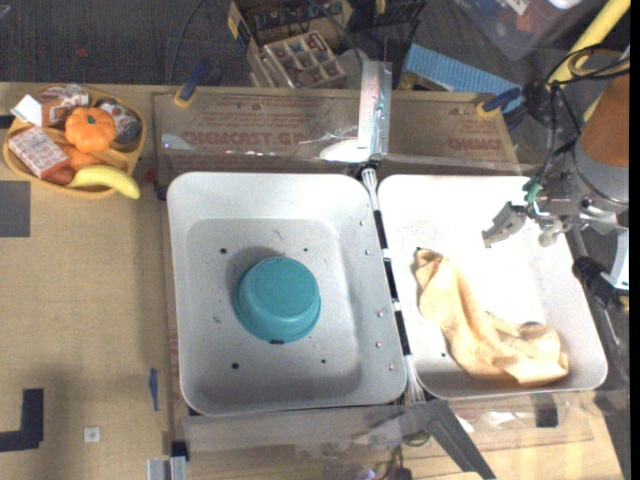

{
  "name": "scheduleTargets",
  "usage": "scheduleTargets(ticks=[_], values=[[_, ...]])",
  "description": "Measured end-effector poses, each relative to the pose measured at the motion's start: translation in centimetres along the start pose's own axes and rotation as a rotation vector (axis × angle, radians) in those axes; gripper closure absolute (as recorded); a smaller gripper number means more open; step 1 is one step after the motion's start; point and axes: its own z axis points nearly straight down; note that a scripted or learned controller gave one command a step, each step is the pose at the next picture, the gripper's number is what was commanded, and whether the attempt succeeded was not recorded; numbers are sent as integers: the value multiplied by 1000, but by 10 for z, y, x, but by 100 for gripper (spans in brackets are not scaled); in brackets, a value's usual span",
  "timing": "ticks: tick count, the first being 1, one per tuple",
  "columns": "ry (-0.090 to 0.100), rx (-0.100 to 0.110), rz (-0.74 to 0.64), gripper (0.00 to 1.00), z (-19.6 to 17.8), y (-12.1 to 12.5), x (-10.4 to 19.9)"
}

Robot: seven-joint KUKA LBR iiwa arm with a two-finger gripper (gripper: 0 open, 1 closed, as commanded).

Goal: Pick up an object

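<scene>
A teal bowl (279,299) lies upside down in the middle of the left bin (200,208). A crumpled tan cloth (487,336) stretches across the near part of the right bin (450,208), from its middle to its front right corner. My gripper (523,232) hangs over the far right part of the right bin, above and to the right of the cloth. Its fingers (497,231) stand apart, open, with nothing between them. It touches neither the cloth nor the bowl.
A basket (20,153) with toy fruit, a banana and small boxes sits on the bench at the far left. Cardboard walls (260,128) line the back of both bins. Cables and clutter lie beyond them.
</scene>
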Motion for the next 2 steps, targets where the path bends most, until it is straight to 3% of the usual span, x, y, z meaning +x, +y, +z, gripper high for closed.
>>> scheduleTargets(ticks=[1, 2], values=[[-3, -12, -224, 0, 123, -10, 53], [-2, -17, -218, 100, 112, -9, 51]])
